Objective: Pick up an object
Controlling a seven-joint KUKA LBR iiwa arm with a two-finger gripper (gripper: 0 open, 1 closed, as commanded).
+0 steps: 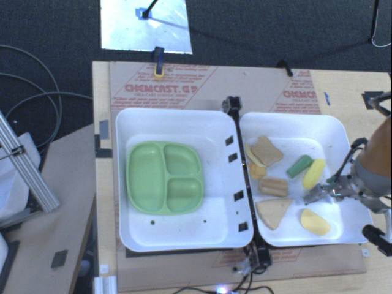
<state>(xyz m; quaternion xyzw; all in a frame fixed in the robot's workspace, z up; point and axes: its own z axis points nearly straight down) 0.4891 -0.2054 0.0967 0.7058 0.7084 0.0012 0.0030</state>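
Two smooth yellow pieces (313, 173) flank the gripper (311, 196); finger state unclear.

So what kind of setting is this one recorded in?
Most likely a robotics lab test bench, not a kitchen: two white bins clamped on a cardboard-covered board, toy food beside a green divided plate, loose cables on dark carpet.

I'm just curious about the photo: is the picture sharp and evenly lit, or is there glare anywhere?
Camera view: soft all over, the food pieces slightly blurred; the white bins look bright and washed out; the shiny sheet at the top throws glare; the dark floor is dim.
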